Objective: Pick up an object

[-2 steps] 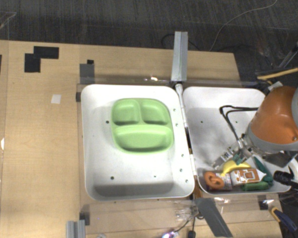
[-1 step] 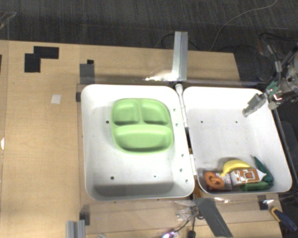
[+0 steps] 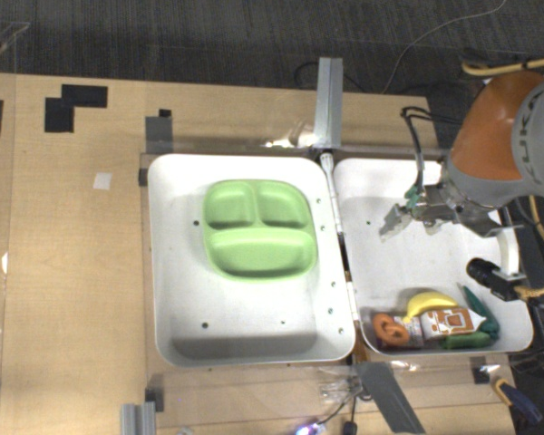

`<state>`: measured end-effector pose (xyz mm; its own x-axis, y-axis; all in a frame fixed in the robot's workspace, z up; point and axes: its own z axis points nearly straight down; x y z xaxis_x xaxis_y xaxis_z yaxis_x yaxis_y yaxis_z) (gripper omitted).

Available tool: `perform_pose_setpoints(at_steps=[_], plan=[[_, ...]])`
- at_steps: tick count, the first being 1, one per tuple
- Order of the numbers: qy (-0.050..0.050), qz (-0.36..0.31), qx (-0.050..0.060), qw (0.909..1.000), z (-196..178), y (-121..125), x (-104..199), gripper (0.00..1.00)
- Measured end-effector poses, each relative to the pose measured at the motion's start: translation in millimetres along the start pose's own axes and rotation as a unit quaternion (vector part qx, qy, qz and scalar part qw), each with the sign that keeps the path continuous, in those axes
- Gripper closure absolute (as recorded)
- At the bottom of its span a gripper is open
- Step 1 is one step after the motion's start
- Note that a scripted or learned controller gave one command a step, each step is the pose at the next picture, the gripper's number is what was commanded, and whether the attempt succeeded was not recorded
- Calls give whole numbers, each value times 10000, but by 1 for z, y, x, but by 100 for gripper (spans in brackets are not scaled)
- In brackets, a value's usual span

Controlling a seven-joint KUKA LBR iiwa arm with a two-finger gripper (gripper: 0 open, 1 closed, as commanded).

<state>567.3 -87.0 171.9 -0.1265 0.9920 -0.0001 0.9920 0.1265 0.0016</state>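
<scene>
The objects available for picking lie in a tight cluster along the near edge of the right bin (image 3: pixel 367 184). A yellow banana (image 3: pixel 432 304) sits at the top of the cluster. A small box (image 3: pixel 449 323) with a brown and orange label lies just nearer than the banana and touches it. An orange item (image 3: pixel 392 331) lies at the cluster's left end, against the bin's near left corner, and a green item (image 3: pixel 483 331) lies at its right end; the shape of either cannot be made out.

The gripper (image 3: pixel 401 219) hangs over the bare white floor of the same bin, toward its far half and pointing left, well apart from the cluster. Whether it is spread or pressed together cannot be told at this slant; no object is seen in it. Behind it, the arm (image 3: pixel 530 157) enters from the right, its orange band (image 3: pixel 490 134) standing over the bin's far right corner.

The left bin (image 3: pixel 172 270) holds a green plate (image 3: pixel 257 227) with three compartments, two small ones on the far side and one wide one on the near side, lying flat near the bin's centre. A metal post (image 3: pixel 330 98) rises at the far edge between the two bins. Both bins rest on a pale wooden bench (image 3: pixel 63 243), which carries black marks (image 3: pixel 75 104) at its far left.
</scene>
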Motion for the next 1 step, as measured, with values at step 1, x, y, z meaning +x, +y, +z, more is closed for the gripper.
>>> perform_pose_setpoints(at_steps=[1], plan=[[-10,-598,-24,9982,79,39,-5,0]])
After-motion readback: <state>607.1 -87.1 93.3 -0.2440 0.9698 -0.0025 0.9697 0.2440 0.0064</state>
